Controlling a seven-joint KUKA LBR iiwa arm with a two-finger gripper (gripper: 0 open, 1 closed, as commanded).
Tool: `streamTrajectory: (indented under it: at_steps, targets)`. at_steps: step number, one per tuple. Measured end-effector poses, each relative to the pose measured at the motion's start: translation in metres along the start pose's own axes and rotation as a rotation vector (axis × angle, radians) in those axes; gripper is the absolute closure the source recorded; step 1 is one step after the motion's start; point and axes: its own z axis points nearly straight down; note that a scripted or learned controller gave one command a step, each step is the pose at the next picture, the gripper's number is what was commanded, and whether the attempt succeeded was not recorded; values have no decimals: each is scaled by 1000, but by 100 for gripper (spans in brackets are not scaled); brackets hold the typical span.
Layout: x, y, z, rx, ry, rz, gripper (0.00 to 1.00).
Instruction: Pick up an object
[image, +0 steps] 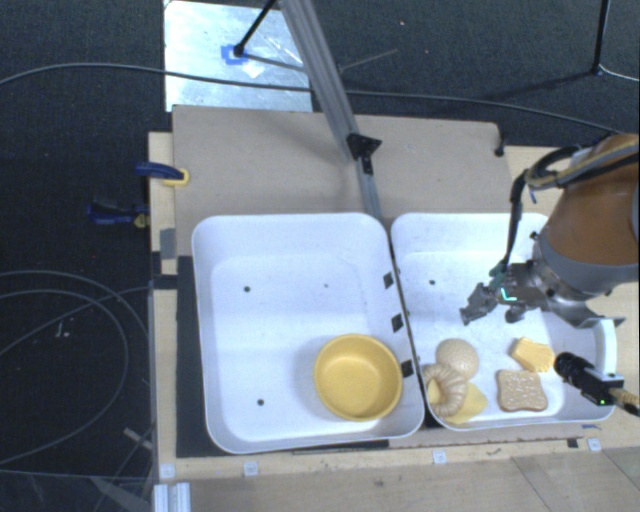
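My gripper (484, 303) hangs over the middle of the right bin (440, 240), its dark fingers pointing left with nothing between them. Below it, along the bin's front, lie a beige egg-shaped piece (457, 353), a tan croissant-like piece (446, 385) on a yellow slice (473, 403), a brown square cracker (521, 390) and a yellow cheese wedge (533, 354). A yellow bowl (358, 376) sits upright in the front right of the left bin (250, 300).
A slanted metal pole (335, 95) crosses the back of the bench above the divide between the bins. Blue and yellow clamps (150, 190) grip the bench's left edge. Cables trail on the dark floor at left.
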Motion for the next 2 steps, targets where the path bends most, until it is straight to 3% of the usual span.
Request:
streamTrajectory:
  at_steps: [1, 2]
  targets:
    - [0, 0, 0, -1, 0, 0, 0]
    - [0, 1, 41, 2, 0, 4, 0]
